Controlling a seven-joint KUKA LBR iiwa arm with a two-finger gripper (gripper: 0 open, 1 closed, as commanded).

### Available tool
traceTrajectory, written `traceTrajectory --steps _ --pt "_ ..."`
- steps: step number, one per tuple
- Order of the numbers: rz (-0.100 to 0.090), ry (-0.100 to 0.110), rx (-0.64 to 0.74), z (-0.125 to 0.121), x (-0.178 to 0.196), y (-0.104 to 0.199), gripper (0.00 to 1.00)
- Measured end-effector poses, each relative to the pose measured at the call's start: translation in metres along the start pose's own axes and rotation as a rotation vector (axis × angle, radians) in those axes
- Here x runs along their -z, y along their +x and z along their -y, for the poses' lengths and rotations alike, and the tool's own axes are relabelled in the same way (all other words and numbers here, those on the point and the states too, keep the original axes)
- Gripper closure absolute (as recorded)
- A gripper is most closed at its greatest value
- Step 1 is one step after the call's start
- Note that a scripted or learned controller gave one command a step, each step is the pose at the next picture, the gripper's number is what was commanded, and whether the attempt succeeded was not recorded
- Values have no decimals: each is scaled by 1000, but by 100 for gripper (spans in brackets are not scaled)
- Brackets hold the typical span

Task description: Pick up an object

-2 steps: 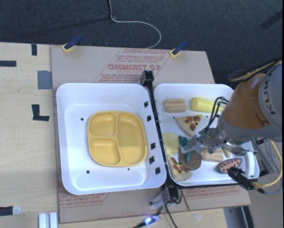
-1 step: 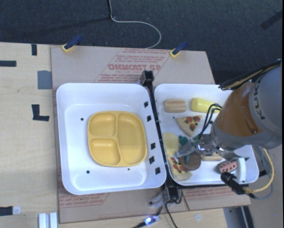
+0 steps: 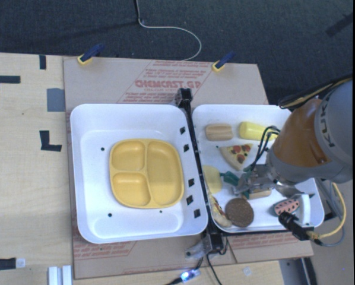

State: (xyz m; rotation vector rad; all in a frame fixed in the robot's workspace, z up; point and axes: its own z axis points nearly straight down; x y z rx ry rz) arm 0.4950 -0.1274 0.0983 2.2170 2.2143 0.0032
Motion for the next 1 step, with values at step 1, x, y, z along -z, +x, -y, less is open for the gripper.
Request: traceTrajectory --steps 1 --pt "-4 7 1 -2 44 -6 100"
